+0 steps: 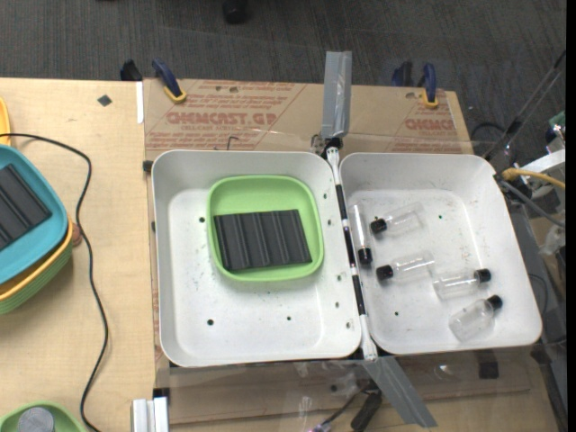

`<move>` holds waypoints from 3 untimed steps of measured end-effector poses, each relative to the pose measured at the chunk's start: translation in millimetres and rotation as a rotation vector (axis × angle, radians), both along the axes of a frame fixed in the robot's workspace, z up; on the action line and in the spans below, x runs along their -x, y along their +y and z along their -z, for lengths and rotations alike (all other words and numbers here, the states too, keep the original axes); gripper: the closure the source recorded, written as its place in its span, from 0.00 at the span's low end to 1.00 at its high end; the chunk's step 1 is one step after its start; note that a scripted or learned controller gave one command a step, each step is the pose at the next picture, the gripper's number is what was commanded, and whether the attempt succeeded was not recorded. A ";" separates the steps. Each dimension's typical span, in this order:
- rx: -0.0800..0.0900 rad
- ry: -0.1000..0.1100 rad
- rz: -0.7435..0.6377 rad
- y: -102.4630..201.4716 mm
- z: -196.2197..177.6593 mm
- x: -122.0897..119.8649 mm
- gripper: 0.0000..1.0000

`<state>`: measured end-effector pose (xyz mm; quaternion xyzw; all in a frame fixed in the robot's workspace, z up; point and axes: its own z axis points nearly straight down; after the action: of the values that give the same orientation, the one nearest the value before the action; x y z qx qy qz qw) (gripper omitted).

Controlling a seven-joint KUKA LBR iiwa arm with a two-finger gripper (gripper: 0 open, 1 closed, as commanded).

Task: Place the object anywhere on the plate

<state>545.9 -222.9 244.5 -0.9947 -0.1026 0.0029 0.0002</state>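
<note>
On the bench, the right bin [513,241] holds vials [396,222] — the green plate [310,196] sits left.

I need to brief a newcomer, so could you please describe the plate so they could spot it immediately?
Find the two white bins side by side and take the left bin. In its upper middle sits the plate, a light green square with rounded corners. Unlike the clear black-capped vials in the right bin, it carries a dark ribbed insert.
</note>
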 end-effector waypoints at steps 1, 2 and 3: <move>-0.001 0.001 0.004 0.5 0.3 14.2 0.00; -0.001 -0.001 0.007 0.8 2.7 16.9 0.00; -0.001 -0.001 0.006 0.7 2.6 16.9 0.00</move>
<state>529.1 -222.1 241.8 -0.9950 -0.0994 0.0025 0.0005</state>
